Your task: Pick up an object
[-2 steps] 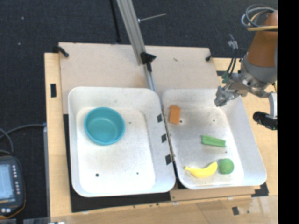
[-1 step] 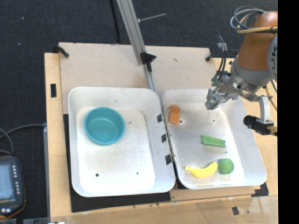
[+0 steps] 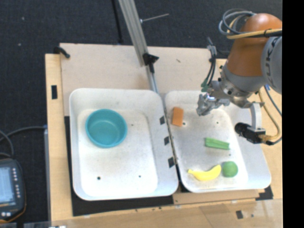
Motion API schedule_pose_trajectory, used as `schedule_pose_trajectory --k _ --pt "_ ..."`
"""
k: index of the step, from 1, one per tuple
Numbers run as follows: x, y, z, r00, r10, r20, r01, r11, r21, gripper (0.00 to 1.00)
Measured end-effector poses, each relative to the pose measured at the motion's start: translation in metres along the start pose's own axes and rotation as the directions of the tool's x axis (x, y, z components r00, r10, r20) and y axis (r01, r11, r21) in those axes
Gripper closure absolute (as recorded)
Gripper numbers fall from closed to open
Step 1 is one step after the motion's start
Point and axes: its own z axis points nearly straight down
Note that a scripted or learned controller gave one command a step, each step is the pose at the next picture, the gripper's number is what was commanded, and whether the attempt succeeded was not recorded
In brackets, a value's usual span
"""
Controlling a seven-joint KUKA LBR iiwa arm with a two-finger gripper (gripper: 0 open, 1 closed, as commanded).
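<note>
The gripper [image 3: 205, 104] hung over the far part of the right bin [image 3: 247, 175], with the grey arm [image 3: 247, 56] and its orange band reaching in from the right side of the view. Whether it was open or closed could not be told from this angle; nothing showed in its grasp. An orange block [image 3: 177, 116] lay in the same bin near the far left corner, close to the divide between the two bins and a little to the left of the gripper, apart from it. Nearer the middle of that bin lay a green stick [image 3: 217, 143], tilted slightly, well below the gripper in the view. At the near edge a yellow banana [image 3: 205, 174] lay with its curve opening upward, and a green ball [image 3: 230, 169] sat just beside its right end, close enough that they may have touched. The left bin [image 3: 142, 175] held a teal bowl [image 3: 106, 128], upright, in its far left part. A metal rail [image 3: 135, 27] ran at a slant from the top of the view down to the gap between the bins.
</note>
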Motion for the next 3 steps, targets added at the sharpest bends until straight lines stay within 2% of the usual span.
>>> schedule_pose_trajectory --k 1,2,3 --pt "0.051 -0.007 0.003 1.000 0.000 0.000 0.000 1.000 0.000 1.00" --pt "0.104 -0.028 0.014 1.000 0.000 0.001 0.000 1.000 0.001 1.00" --pt "0.148 -0.050 0.003 1.000 -0.001 -0.001 0.001 1.000 0.001 1.00"
